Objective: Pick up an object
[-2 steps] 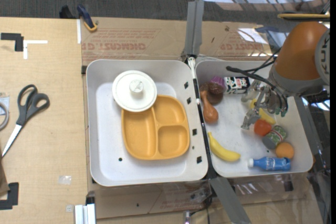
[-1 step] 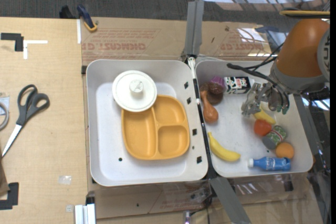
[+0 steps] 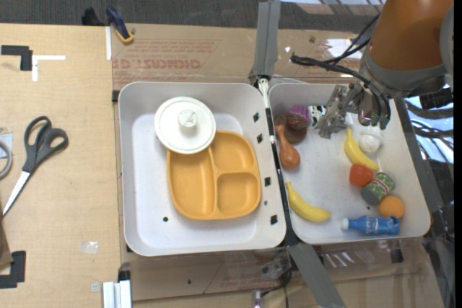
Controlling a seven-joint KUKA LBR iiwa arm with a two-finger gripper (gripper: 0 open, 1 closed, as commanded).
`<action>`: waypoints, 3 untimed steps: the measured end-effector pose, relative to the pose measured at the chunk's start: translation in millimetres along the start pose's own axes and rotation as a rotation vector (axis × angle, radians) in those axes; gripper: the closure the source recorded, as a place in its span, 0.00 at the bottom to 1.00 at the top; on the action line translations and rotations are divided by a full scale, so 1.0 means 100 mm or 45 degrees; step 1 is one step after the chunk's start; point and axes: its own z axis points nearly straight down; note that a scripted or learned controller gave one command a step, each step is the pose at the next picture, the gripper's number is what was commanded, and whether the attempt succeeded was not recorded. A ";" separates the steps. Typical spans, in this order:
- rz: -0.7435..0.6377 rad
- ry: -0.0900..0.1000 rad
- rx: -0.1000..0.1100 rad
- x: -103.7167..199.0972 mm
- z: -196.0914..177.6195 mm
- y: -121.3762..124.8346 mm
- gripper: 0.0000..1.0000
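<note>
Pale wooden tabletop (image 3: 65, 227), right white bin (image 3: 339, 205): claw (image 3: 333, 122) aperture indeterminable; curved yellow banana (image 3: 307, 205) probably light, smooth, best gripped mid-length.

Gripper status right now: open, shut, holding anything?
Gripper: cannot tell whether open or shut; it hangs over the right bin, near the purple object, with nothing visibly between its fingers.

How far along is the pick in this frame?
Nothing looks picked yet: the bananas, blue bottle and orange all lie on the right bin's floor. In hand: the gripper sits low over that bin's far end, near the purple item. Left: grasping and lifting something.
</note>
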 end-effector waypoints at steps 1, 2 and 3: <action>-0.196 0.000 0.001 -0.42 -0.40 -0.71 1.00; -0.197 0.000 0.001 -0.42 -0.40 -0.71 0.00; -0.050 0.000 0.001 -0.43 1.14 -0.72 0.00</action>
